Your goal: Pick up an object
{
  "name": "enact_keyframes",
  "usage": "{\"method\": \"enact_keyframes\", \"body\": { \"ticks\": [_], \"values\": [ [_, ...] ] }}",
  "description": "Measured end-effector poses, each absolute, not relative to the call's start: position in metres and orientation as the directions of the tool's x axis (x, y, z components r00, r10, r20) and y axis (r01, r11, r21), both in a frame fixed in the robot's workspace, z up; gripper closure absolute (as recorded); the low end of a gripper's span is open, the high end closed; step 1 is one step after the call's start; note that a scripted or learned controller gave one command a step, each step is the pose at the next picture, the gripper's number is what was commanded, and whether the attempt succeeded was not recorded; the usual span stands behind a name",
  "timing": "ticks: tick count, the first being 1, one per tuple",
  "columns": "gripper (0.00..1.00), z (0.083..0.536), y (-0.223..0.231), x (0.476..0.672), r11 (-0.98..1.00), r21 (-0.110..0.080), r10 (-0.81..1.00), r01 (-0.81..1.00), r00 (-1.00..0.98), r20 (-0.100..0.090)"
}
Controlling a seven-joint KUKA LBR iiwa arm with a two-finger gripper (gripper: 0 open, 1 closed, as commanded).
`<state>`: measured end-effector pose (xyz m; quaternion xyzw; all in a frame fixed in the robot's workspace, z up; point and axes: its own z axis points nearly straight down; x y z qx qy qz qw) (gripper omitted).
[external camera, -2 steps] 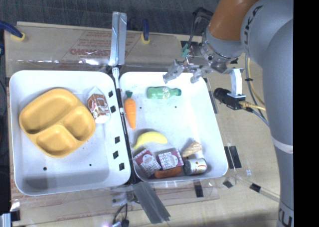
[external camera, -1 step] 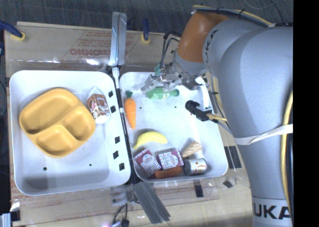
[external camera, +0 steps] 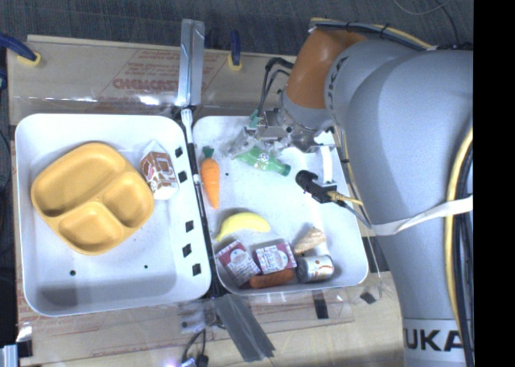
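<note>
My gripper [external camera: 261,130] hangs low over the back of the right bin [external camera: 348,220], just above a clear plastic bottle with a green label [external camera: 265,158] that lies on its side. Whether the bottle is touched is unclear. An orange carrot [external camera: 210,182] lies along the bin's left wall. A yellow banana [external camera: 242,223] rests in the middle. At the front sit two red snack packets [external camera: 256,259], a sausage [external camera: 271,279], a small can [external camera: 316,268] and a tan pastry-like piece [external camera: 310,240].
The left bin [external camera: 32,277] bears a yellow divided plate [external camera: 91,196] and a brown-and-white snack packet [external camera: 159,171] near its right wall. The arm's grey body [external camera: 402,140] covers the right bin's right side. A divider with black clips [external camera: 191,220] separates the bins.
</note>
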<state>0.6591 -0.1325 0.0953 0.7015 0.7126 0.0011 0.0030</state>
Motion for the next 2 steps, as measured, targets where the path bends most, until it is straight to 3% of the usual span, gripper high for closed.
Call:
{"method": "enact_keyframes", "body": {
  "ticks": [1,2],
  "values": [
    [1.00,0.104,-0.131,0.659,0.021,0.003,1.000,1.000,-0.021,-0.002],
    [1.00,0.193,-0.088,0.657,0.286,0.000,0.958,0.958,-0.286,-0.001]
  ]
}}
